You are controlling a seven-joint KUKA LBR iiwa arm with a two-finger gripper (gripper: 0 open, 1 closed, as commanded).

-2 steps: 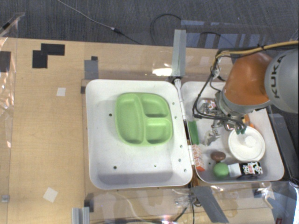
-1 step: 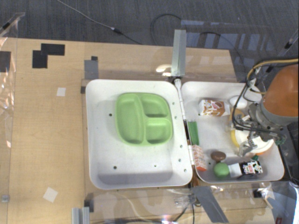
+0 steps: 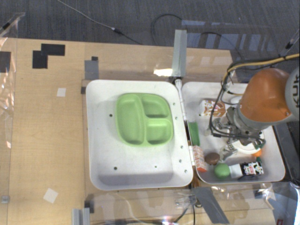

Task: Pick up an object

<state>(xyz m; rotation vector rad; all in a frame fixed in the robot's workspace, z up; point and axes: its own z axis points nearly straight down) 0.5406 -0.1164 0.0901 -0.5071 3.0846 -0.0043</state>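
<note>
The right bin [image 3: 280, 165] holds several small items. A green ball [image 3: 222, 170] lies near its front edge, with a brown round piece [image 3: 212, 158] just behind it. A green bar [image 3: 193, 135] lies along the left wall, and an orange and white packet [image 3: 198, 157] sits in front of it. A printed pouch [image 3: 213, 108] is toward the back. A black and white box [image 3: 251, 168] sits at the front right. My gripper [image 3: 229, 150] hangs low over the bin's middle, just above and right of the brown piece and beside a white disc [image 3: 246, 147].
The left bin [image 3: 101, 168] holds a green divided plate [image 3: 143, 119]. The arm's orange band [image 3: 266, 95] covers the right bin's back right part. Cables trail beside the wrist. An orange item [image 3: 259, 149] peeks out by the white disc.
</note>
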